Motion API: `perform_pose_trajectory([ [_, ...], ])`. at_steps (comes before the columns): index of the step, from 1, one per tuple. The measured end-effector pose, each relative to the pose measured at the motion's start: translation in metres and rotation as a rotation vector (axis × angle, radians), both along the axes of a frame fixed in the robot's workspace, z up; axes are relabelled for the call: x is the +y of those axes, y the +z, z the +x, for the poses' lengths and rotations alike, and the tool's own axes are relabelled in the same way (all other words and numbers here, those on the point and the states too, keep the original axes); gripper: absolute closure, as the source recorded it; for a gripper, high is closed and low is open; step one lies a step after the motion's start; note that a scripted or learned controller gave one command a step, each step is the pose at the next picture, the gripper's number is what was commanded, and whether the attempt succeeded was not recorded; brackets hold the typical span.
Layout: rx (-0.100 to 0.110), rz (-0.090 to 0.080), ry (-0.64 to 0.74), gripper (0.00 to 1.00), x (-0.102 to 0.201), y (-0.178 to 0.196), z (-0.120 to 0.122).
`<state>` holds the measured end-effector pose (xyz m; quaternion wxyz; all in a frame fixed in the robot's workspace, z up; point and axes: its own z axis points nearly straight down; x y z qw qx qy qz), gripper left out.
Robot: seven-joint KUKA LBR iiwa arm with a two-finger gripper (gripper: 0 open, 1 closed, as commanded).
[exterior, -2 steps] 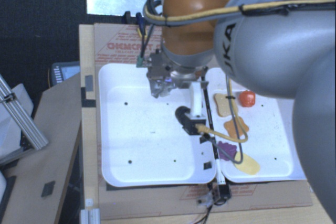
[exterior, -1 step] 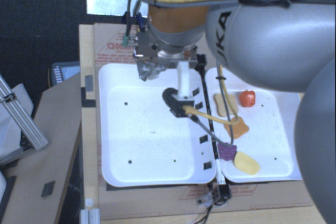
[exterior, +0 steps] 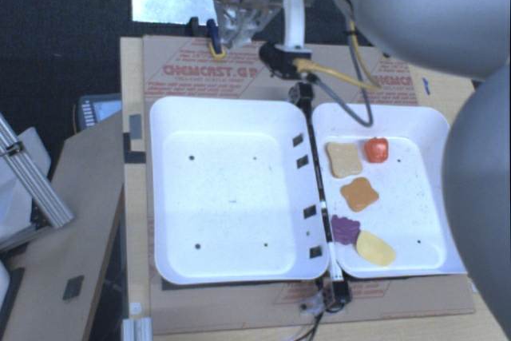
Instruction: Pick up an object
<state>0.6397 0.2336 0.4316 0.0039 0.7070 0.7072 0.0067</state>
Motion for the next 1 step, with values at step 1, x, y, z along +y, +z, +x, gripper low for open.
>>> perform_pose_trajectory([
  [1,0.015,-0.001,0.007,1.0,0.0016,0.0213,-0.0883],
])
